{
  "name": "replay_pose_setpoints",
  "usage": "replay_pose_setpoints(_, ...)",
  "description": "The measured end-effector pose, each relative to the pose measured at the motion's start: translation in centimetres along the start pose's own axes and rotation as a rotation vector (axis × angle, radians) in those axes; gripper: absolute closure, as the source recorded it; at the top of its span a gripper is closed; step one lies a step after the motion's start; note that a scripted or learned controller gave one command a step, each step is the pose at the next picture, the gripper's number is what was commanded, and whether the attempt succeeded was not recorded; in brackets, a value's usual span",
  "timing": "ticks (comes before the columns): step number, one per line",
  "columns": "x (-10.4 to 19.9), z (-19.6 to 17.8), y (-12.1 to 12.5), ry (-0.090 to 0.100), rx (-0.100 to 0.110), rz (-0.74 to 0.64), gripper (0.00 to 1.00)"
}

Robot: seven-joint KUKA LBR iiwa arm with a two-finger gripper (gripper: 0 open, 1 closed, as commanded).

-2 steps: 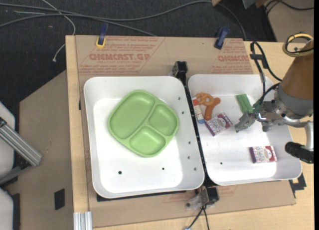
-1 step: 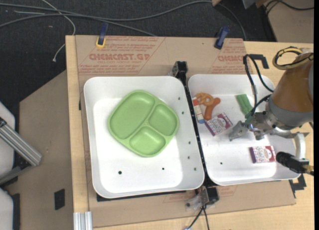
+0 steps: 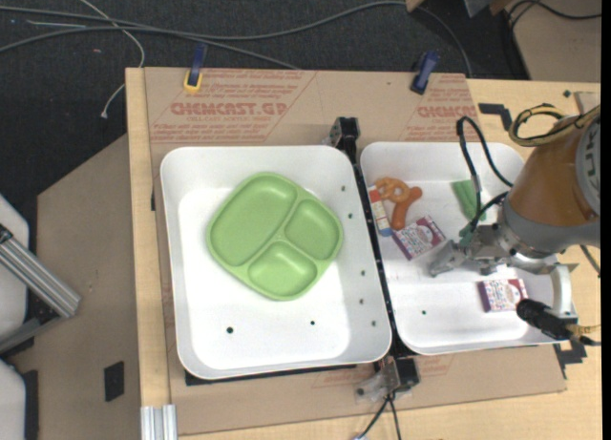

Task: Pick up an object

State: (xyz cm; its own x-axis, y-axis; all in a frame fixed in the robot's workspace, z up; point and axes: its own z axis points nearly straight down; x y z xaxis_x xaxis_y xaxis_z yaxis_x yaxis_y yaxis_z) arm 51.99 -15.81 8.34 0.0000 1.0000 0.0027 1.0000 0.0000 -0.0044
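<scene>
Arm is low over the right shallow white bin (image 3: 434,333), gripper (image 3: 456,259) near its middle; can't tell if the fingers are apart or together. Candidates all sit in that bin: purple-and-white packet (image 3: 418,237) just left of the gripper, second purple packet (image 3: 502,293) to its right, orange plastic piece (image 3: 396,192) and green item (image 3: 465,197) further back. Nothing visibly held. Left bin (image 3: 191,333) carries the green divided plastic plate (image 3: 275,235), well apart. My read: it's lining up on the nearer packet.

small purple-and-white packet (image 3: 502,294) lying flat in right bin (image 3: 420,328).
</scene>
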Motion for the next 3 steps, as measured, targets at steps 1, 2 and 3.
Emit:
replay_pose_setpoints(1,0.0,-1.3,0.1,-0.001,-0.005,0.001,1.0)
replay_pose_setpoints(2,-1.1,-6.7,0.1,-0.005,-0.009,0.001,1.0)
replay_pose_setpoints(3,-1.2,-11.2,0.6,-0.005,-0.011,-0.001,1.0)
